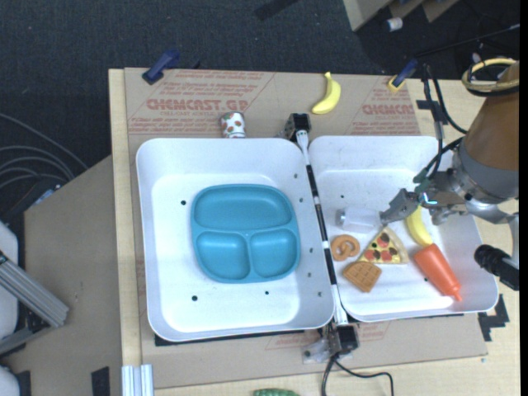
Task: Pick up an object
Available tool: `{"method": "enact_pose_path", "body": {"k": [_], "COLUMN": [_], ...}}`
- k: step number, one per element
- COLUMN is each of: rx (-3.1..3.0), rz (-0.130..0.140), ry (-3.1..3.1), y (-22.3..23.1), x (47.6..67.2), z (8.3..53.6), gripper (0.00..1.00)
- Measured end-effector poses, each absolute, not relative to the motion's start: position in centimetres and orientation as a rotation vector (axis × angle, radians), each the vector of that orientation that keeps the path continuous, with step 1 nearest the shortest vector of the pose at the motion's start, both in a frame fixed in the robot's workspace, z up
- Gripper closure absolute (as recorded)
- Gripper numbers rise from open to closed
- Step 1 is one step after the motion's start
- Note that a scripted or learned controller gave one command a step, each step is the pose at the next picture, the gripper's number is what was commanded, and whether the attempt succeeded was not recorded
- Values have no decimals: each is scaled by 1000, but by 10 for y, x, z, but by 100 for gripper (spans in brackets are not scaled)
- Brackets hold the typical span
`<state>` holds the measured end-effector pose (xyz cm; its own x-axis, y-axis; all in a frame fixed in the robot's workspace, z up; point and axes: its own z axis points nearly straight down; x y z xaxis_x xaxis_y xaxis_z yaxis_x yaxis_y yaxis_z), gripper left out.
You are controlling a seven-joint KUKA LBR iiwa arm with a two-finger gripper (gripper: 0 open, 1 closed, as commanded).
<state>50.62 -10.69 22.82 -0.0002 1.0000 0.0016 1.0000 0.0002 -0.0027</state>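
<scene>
Blue divided tray [244, 242] in left bin [157, 221] — yellow banana [327, 96] on board beyond

Light was even and fairly bright over the bench [247, 97], seemingly from overhead, while the dark floor around it at ten to twelve o'clock stayed dim. The two white bins [157, 221] came close to washing out, with mild glare on their rims and soft, faint shadows inside the walls. The blue tray [244, 231] showed a gentle sheen. Focus was moderate; small items looked slightly soft, and the arm [495, 139] at three o'clock was blurred and grainy. Straight edges showed little bending toward the corners.
</scene>
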Motion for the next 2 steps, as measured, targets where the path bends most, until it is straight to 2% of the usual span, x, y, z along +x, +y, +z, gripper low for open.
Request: {"method": "enact_pose_path", "body": {"k": [1, 2], "rx": [-2222, -2220], "rz": [2, 0], "ry": [-2220, -2223], "y": [-167, -156], "x": [523, 575], "z": [100, 84], "gripper": [0, 0]}}
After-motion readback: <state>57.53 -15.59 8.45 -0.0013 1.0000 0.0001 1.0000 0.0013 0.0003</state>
